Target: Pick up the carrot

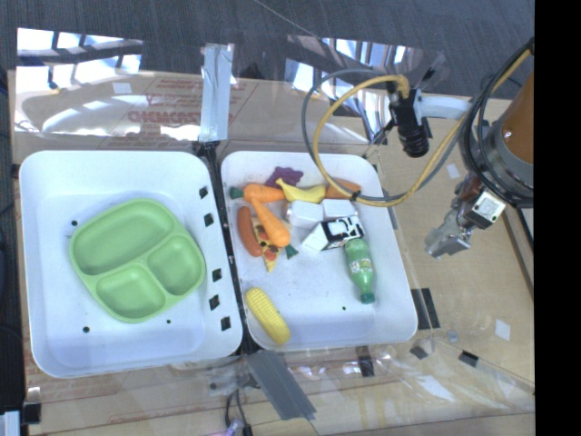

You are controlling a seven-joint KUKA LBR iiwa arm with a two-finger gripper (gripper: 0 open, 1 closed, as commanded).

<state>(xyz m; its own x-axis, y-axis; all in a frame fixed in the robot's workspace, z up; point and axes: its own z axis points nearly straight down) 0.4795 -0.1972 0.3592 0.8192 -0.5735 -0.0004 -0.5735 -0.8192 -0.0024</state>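
The carrot (271,222) is orange and lies at a slant in the upper left part of the right bin (386,312). It rests against a red sausage (247,231) and a yellow banana (302,192). My gripper (451,236) hangs outside the right bin, over the bench well to the carrot's right, with nothing seen in it. The grey arm with its orange band (522,125) stands above the gripper at the view's right side.
The right bin also holds a corn cob (268,314), a green bottle (359,267), white blocks (307,213), a black-and-white carton (341,229) and a purple item (289,174). A green divided plate (136,257) lies in the left bin (41,334). A yellow cable (320,116) loops over the right bin's back edge.
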